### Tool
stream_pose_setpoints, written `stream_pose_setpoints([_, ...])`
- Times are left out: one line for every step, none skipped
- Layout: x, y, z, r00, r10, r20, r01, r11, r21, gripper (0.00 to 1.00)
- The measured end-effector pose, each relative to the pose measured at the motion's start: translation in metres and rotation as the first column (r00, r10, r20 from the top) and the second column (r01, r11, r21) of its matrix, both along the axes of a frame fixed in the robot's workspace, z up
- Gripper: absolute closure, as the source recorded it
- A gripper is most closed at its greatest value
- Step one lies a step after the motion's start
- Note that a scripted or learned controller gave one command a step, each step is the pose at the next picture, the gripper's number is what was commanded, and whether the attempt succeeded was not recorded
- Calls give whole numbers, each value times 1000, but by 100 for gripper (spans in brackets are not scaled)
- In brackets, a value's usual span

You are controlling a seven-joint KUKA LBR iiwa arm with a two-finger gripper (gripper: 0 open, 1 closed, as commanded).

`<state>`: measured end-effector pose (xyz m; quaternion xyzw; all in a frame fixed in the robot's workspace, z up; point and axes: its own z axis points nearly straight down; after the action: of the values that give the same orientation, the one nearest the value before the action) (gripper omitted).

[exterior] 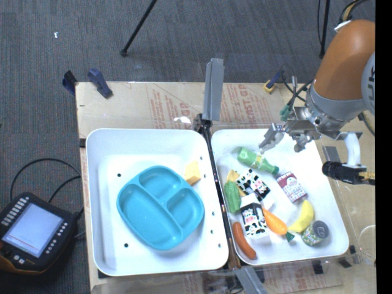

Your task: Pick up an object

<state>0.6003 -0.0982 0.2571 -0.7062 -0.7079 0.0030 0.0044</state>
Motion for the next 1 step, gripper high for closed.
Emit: stream_pose_setpoints([43,-4,-77,995,101,1,-101,995,1,0])
